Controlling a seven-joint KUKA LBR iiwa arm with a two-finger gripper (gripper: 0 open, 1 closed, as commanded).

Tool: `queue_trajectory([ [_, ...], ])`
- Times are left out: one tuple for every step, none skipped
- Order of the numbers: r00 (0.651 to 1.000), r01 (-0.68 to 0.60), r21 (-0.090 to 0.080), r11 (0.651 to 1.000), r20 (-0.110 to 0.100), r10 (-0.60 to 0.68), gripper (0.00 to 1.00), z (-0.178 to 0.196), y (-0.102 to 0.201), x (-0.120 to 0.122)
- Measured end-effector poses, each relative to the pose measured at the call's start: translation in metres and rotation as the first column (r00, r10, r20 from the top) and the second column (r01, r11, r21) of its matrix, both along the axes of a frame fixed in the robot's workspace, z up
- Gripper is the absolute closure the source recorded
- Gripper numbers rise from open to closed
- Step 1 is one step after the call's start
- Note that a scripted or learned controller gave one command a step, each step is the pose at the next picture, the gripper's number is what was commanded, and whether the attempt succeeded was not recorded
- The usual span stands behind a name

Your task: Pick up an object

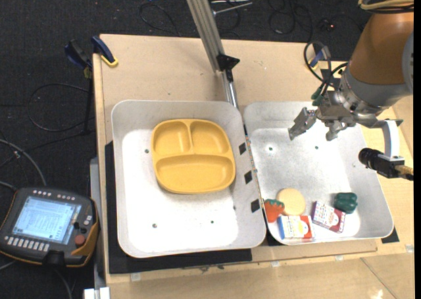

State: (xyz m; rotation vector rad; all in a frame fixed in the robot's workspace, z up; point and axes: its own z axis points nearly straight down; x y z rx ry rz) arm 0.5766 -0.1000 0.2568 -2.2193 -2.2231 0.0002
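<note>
**A:** Where does the grey arm with the orange band stand over the bench?

**B:** It reaches in from three o'clock, its two-finger gripper [316, 126] hanging above the upper part of the shallow white right-hand bin [279, 159]. The two fingers are spread apart, one pointing toward nine o'clock, the other nearer the wrist, with nothing between them.

**A:** And the things it could pick up?

**B:** All are gathered along the right-hand bin's six o'clock edge, well apart from the gripper. A pale round bun-like disc [291, 199] sits with a small red-and-green toy vegetable [273, 208] just beside it at nine o'clock. Below the disc lies a small white carton with red and blue print [295, 227]. At its three o'clock is a small pink-and-white printed box [327, 216], tilted, and beyond that a dark green rounded toy [346, 202] near the bin's far corner.

**A:** The other bin?

**B:** The shallow white left-hand bin [131, 225] holds a yellow plastic divided plate with three compartments [193, 155], lying flat toward its twelve o'clock half.

**A:** Anything off the bench?

**B:** A grey handheld control pendant with a lit screen [47, 224] rests on the dark floor at the view's eight o'clock.
</note>
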Motion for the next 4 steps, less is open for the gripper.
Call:
queue_trajectory([
  [1.0, 0.001, 0.0, 1.0, 0.0, -0.001, 0.0, 0.0, 0.0, 0.0],
  [1.0, 0.002, 0.0, 1.0, -0.007, -0.002, 0.0, -0.063, 0.002, -0.005],
  [1.0, 0.003, 0.0, 1.0, -0.005, -0.003, 0.0, -0.107, 0.001, -0.002],
  [1.0, 0.002, 0.0, 1.0, -0.005, -0.002, 0.0, -0.161, 0.002, -0.003],
])
